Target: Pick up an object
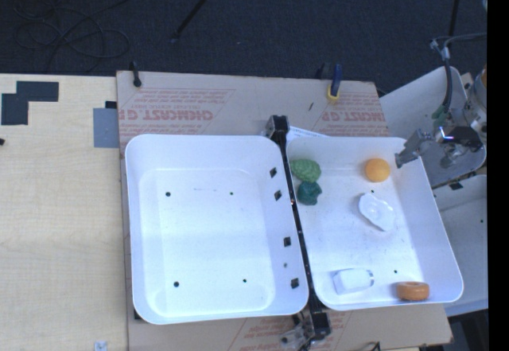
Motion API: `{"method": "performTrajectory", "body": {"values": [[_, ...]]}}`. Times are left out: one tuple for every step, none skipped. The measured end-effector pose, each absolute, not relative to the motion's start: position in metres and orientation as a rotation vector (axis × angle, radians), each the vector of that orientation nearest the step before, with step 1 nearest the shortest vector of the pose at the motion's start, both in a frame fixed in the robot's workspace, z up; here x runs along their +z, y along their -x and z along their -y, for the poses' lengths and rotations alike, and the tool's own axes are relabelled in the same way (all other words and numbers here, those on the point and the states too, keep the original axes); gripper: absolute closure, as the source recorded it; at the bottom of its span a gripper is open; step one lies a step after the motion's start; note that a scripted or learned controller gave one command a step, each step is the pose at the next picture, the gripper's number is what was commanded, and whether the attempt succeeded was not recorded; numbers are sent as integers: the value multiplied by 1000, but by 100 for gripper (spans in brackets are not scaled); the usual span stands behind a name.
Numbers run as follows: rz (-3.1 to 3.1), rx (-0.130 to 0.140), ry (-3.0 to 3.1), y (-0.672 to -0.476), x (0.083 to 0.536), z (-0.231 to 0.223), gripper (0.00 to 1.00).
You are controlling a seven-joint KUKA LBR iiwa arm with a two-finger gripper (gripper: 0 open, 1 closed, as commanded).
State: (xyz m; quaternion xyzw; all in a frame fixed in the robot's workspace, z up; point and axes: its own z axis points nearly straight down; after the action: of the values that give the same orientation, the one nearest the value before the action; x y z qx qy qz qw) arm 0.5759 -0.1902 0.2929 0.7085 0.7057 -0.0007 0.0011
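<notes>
The right bin (433,206) holds several small objects. A light green lump (305,169) and a dark teal lump (308,193) lie by its left wall. An orange ball (377,170) rests near the far right corner, with a white rounded piece (377,211) just in front of it. A white block (352,280) and an orange disc (413,290) sit along the near edge. My gripper (425,144) hovers over the bin's far right rim, right of the orange ball and apart from it. Nothing is visibly held.
The left bin (143,182) sits beside the right one, joined by a black divider strip (288,214). Both rest on a cardboard sheet (199,107) with a blue and yellow clamp (335,85) at its far edge. Cables lie on the dark floor behind.
</notes>
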Motion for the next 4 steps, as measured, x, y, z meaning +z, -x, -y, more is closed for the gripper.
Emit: {"method": "performTrajectory", "body": {"values": [[-2216,1,-2220,-575,343,215,0],[-2220,3,-2217,-574,396,214,0],[-2216,1,-2223,-513,433,215,0],[-2221,-2,-2225,-475,426,213,0]]}}
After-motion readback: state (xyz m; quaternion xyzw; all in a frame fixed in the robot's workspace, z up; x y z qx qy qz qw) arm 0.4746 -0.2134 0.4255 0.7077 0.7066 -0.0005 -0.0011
